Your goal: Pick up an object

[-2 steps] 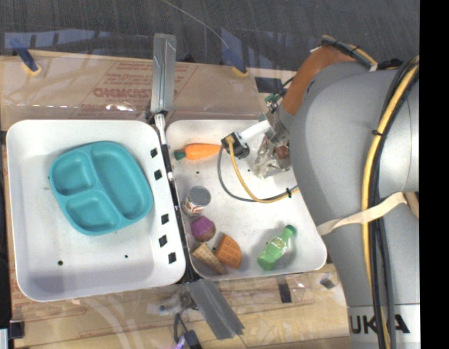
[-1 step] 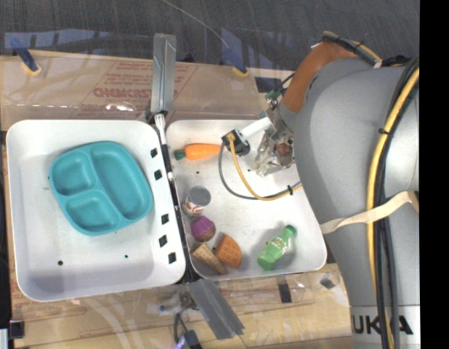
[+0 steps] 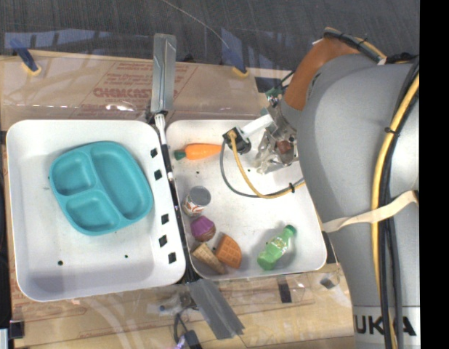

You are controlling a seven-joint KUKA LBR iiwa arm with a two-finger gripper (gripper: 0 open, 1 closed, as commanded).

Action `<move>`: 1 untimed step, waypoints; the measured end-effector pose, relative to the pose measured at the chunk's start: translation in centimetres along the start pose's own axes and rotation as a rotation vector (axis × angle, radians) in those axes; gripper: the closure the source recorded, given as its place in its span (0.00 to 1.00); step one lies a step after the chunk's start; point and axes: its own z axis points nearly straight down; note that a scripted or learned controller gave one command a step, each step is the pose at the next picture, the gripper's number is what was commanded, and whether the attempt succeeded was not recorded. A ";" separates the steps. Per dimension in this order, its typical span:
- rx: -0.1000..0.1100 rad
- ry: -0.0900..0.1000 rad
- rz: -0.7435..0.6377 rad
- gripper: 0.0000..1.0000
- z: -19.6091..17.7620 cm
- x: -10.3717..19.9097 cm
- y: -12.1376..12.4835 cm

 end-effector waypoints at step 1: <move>-0.002 -0.001 0.004 1.00 2.1 -0.3 1.6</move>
